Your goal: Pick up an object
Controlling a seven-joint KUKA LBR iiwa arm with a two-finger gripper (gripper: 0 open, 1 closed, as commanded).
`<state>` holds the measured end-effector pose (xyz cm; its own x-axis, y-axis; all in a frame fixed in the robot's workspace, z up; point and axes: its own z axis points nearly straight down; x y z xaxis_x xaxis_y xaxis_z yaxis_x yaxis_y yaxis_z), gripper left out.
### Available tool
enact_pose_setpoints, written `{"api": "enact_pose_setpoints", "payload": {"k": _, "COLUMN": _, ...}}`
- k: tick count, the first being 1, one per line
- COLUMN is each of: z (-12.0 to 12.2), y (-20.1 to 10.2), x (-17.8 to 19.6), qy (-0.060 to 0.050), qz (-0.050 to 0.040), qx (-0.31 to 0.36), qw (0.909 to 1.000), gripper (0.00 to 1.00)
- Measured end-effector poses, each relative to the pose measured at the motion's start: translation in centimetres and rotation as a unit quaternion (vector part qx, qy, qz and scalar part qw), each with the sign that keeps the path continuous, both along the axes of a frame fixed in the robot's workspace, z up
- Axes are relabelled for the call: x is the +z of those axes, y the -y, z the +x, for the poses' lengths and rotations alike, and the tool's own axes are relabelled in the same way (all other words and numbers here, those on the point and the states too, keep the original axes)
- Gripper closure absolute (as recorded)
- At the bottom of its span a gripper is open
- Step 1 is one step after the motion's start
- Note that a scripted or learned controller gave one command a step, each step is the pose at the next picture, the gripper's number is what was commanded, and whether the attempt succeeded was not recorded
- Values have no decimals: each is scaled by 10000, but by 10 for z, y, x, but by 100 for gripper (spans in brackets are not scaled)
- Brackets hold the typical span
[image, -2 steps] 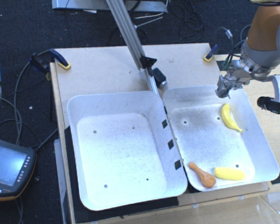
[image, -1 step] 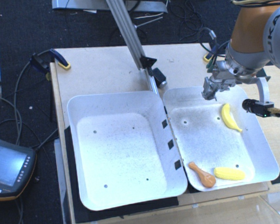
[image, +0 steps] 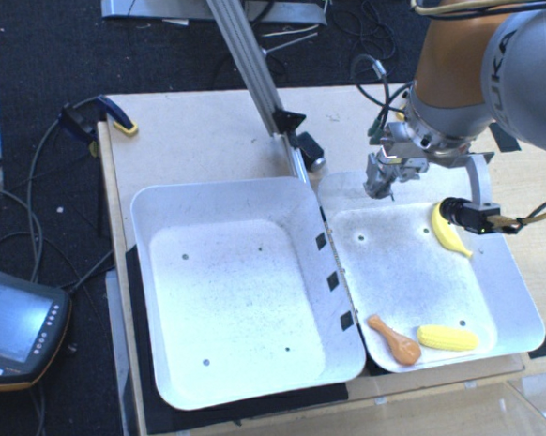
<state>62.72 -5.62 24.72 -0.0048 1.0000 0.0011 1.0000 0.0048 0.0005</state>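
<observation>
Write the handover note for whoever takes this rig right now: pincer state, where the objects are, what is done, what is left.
Pincer: hangs over the far edge of the right bin, nothing visible in it; whether it is open or shut cannot be told from this view.
Objects, all in the right bin: banana near the far right side, beside a black fitting on the arm; corn cob and orange drumstick-shaped toy side by side at the near edge.
Left bin: holds no objects.
Done: nothing picked yet.
Left: lower onto one object, probably the banana as the closest, grip and lift.
</observation>
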Motion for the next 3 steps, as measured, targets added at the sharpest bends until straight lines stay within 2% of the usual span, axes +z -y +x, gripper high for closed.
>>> {"api": "enact_pose_setpoints", "payload": {"k": 1, "z": -12, "y": -58, "x": 5, "qy": -3, "qz": 0, "qx": 1, "qw": 10000, "gripper": 100}}
{"api": "enact_pose_setpoints", "payload": {"k": 3, "z": -48, "y": -151, "x": -19, "qy": -7, "qz": -5, "qx": -8, "qw": 10000, "gripper": 100}}
